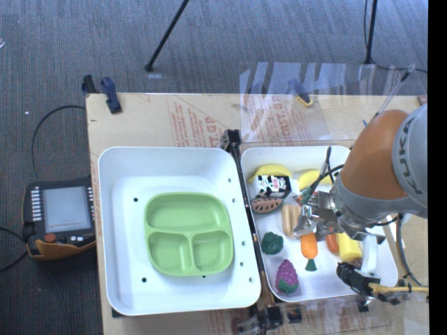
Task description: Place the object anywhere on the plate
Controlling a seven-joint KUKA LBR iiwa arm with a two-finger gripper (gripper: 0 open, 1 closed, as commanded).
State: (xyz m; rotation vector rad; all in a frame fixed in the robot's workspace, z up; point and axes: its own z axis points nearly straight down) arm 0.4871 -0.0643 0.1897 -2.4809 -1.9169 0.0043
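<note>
A green plate [188, 230] with three compartments lies in the left white bin [126, 187], and its compartments hold nothing. The right bin [335, 290] holds several toy foods. My gripper [309, 222] hangs over the middle of that bin, just above an orange carrot [309, 246] with a green top. A tan hot dog [288, 218] lies right beside the gripper's left side. The arm's grey and orange wrist [380, 166] hides the bin's right part.
Also in the right bin are a yellow banana [271, 171], a cow-patterned milk carton [271, 184], a brown slice [266, 204], a green broccoli [272, 243], purple grapes [287, 276] and a yellow piece [349, 248]. A teach pendant [59, 217] lies left of the bench.
</note>
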